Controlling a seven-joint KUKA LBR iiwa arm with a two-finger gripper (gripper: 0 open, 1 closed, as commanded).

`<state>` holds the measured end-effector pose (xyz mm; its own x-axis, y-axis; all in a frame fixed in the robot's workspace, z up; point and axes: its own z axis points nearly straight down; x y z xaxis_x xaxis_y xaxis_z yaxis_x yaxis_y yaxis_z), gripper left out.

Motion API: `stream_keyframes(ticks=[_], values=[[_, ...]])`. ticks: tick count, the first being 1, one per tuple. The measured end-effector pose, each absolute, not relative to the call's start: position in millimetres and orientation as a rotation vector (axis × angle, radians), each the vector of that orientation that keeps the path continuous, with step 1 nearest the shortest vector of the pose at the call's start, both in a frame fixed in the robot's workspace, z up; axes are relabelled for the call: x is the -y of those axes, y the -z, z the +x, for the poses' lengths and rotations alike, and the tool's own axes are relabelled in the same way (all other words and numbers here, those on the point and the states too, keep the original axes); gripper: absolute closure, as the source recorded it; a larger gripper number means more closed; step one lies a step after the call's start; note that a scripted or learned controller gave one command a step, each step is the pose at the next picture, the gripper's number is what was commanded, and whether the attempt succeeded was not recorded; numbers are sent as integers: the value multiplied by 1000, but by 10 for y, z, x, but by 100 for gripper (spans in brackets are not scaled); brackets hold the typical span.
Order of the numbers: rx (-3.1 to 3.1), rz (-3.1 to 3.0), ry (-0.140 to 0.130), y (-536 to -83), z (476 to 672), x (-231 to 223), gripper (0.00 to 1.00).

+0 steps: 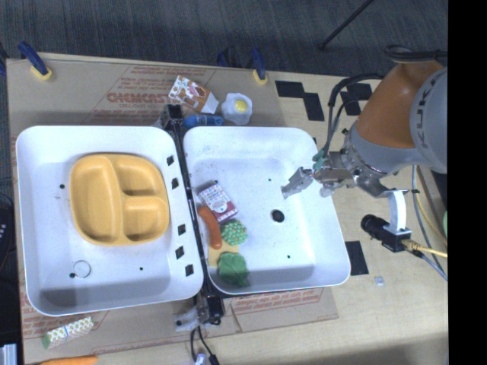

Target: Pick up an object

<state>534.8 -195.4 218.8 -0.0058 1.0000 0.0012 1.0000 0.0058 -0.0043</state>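
Tool (298, 182) hovers over the right bin (323, 238), nothing between its parted fingers.
Four items hug that bin's left wall; one yellow tray (119, 198) fills the left bin (34, 226).

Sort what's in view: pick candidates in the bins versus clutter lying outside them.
Job:
gripper over right bin
red packet
orange sausage
green studded ball
green block
yellow divided tray in left bin

Lying about on the bench:
snack carton
yellow-and-white toy
wrapped bar
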Motion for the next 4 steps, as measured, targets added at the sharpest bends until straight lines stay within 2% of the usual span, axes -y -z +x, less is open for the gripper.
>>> stream_keyframes(ticks=[1,2,3,4], values=[[2238,-2195,-6,-1293,5503,1330,0],[2377,-2053,-4,-916,5177,949,0],[2502,-1895,-3,-916,4989,993,0],[2280,-2151,-4,-911,4878,981,0]])
